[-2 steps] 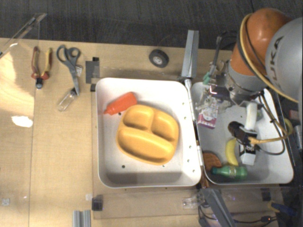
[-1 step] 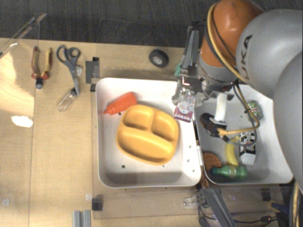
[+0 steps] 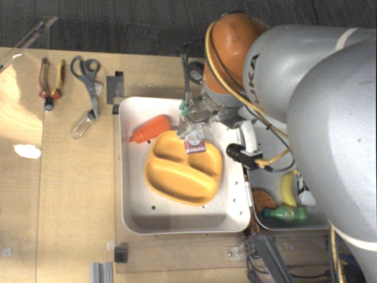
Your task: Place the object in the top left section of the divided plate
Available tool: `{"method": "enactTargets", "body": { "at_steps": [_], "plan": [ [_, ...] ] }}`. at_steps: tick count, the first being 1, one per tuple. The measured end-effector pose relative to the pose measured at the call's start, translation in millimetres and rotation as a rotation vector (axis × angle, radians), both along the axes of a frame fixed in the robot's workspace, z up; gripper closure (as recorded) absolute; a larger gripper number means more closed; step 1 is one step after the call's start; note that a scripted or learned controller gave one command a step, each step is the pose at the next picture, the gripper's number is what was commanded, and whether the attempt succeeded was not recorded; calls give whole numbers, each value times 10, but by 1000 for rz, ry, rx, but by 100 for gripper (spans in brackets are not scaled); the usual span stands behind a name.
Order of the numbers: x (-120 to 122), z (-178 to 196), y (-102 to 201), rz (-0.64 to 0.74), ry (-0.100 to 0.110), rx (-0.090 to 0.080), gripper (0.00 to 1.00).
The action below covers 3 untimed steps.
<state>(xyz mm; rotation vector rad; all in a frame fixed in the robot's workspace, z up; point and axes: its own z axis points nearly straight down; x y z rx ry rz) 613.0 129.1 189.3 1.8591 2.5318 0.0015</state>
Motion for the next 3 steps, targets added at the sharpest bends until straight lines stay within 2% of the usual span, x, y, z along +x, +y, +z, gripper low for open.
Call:
{"method": "enactTargets", "body": {
  "at_steps": [1,2,3],
  "plan": [
    [-213,-619,-51,451,-10,0,100],
    [-348,-204,350,993,-10,-2,100],
    [78,123,82,1181,-10,-3,100]
  ]
}}
